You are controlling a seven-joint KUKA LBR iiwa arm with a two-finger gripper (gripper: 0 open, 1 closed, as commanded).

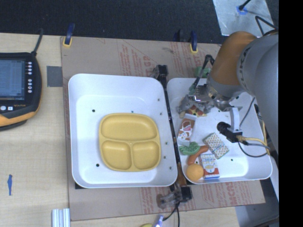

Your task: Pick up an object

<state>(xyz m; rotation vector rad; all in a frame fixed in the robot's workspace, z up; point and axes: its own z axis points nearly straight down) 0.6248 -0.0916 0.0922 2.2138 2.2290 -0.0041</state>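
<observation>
1. The left bin holds a yellow divided tray, well apart from the gripper.
2. The gripper is low over the right bin, at its far left end; whether it is released or clenched cannot be told.
3. Just below it lies a small carton.
4. Further below: a green piece, an orange ball, a blue-edged box and a checked packet.

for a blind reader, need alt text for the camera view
A grey robot arm reaches from the right into the right white bin, its gripper low over small items including an orange. The left white bin holds a yellow divided tray.
</observation>
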